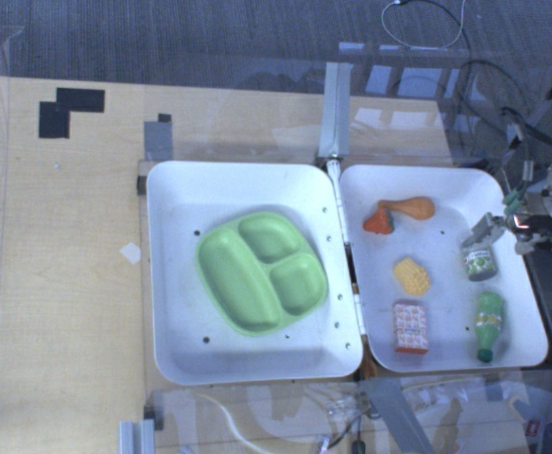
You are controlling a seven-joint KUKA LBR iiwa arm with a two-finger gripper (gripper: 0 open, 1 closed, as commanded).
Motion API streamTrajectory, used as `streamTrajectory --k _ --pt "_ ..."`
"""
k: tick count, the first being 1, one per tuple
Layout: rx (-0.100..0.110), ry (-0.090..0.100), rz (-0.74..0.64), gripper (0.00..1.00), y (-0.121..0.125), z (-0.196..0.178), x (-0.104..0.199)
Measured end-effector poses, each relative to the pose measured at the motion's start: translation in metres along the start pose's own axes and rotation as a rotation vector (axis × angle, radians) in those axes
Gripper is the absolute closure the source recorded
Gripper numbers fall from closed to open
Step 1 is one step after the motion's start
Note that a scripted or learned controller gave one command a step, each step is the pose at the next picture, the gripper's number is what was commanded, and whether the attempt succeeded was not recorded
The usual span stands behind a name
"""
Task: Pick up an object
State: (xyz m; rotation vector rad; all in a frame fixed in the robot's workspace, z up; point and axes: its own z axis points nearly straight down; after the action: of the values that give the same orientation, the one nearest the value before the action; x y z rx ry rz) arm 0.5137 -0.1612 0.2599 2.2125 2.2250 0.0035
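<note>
The right bin (446,183) holds several small objects. An orange drumstick-shaped toy (410,208) lies at the back, touching a red piece (378,222). A yellow corn piece (410,276) sits mid-bin, with a red and white box (409,327) in front of it. A green bottle (488,324) lies near the front right corner. A small dark jar with a label (480,261) stands by the right wall. My gripper (506,237) hangs over the bin's right wall, just above and right of the jar, open, with nothing between its fingers.
The left bin (172,253) carries a green divided plate (261,272) in its middle. A metal divider post (333,112) stands between the bins at the back. Cables and the arm's body crowd the right side beyond the bin.
</note>
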Motion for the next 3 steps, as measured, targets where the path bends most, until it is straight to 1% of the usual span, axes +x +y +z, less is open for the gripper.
streamTrajectory --k 1,2,3 --pt "0.001 0.0 -0.097 0.0 0.051 0.116 -0.045" --pt "-0.009 -0.001 -0.036 0.0 0.044 0.171 -0.044" --pt "-0.016 -0.004 -0.039 1.0 0.046 0.158 -0.044"
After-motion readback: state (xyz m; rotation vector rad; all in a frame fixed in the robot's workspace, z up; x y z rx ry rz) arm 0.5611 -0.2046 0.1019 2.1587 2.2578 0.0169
